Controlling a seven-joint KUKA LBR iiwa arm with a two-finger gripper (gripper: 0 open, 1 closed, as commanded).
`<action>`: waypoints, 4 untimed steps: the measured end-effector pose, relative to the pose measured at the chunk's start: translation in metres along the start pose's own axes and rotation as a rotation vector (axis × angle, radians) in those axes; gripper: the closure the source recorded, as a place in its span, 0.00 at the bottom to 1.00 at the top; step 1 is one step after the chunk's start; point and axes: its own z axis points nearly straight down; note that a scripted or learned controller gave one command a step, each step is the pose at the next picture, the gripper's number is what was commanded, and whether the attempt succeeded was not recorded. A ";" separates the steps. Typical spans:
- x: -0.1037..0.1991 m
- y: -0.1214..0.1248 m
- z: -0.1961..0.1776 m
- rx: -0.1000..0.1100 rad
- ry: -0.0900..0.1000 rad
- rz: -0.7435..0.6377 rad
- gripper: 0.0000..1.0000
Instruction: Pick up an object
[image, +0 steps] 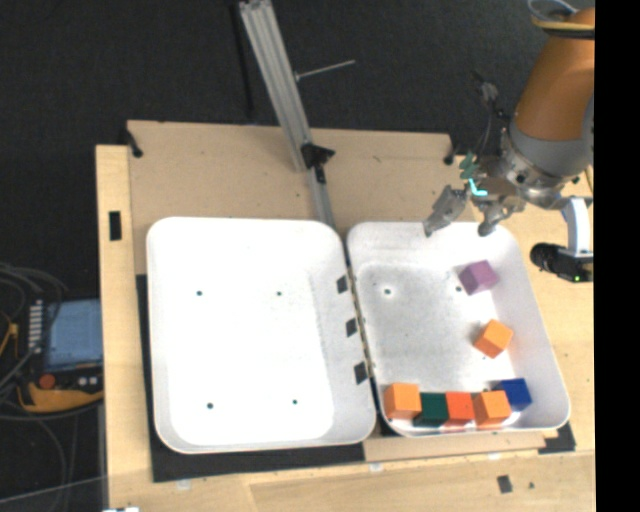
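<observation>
Above the far edge of the right-hand bin (530, 300), the gripper (465, 217) hung with its two fingers spread apart and nothing between them. It sat at the end of the grey arm (550, 110), which reached in from the right.

Nearest to it lay a purple block (477, 276), just toward the camera from the fingertips and slightly to the right, resting on the bin floor well clear of the walls. To my eye that made it the likeliest target: a short drop forward and down would bring the fingers around it. It looked like a small cube, turned a little askew to the bin's sides, so no long axis stood out.

Farther on sat an orange block (492, 338), alone. Along the near wall ran a row of blocks (458, 405), orange, green and blue, touching one another.

The left-hand bin (250, 330) lay beside it.
</observation>
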 end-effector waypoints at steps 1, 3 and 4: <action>0.000 0.001 -0.003 -0.004 -0.001 -0.001 0.00; -0.001 -0.002 0.105 0.002 -0.003 0.004 0.00; -0.008 -0.010 0.164 0.002 -0.003 0.005 0.00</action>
